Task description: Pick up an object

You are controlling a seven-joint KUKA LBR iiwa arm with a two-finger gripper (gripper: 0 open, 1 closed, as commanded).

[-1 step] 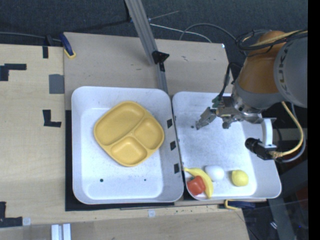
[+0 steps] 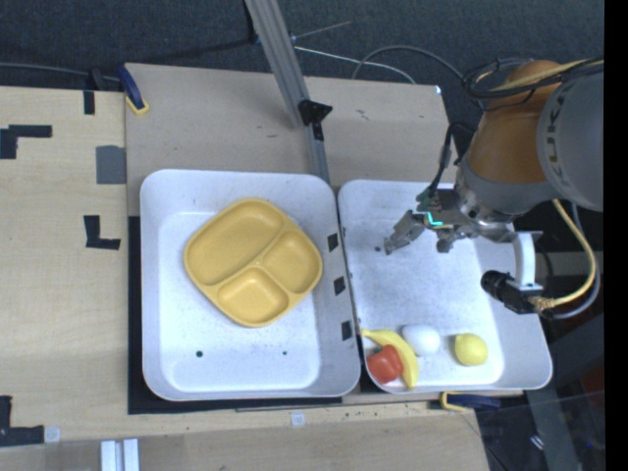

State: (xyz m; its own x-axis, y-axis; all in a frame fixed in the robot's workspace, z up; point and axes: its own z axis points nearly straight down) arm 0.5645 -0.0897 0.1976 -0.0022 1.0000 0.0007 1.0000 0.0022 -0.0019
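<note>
Yellow, the toy lemon (image 2: 471,349) looks light, hard and smooth, so I would pinch across its middle. My gripper (image 2: 422,235) hangs spread and holds nothing.

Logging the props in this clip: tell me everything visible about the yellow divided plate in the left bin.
The yellow plate is a rounded-square tray that looks like matte plastic, moulded into three compartments: one large along the upper left, two smaller at the right and bottom. It lies flat and upright, turned diagonally, on the floor of the left bin, toward its upper middle. Nothing sits in it or touches it.
</note>
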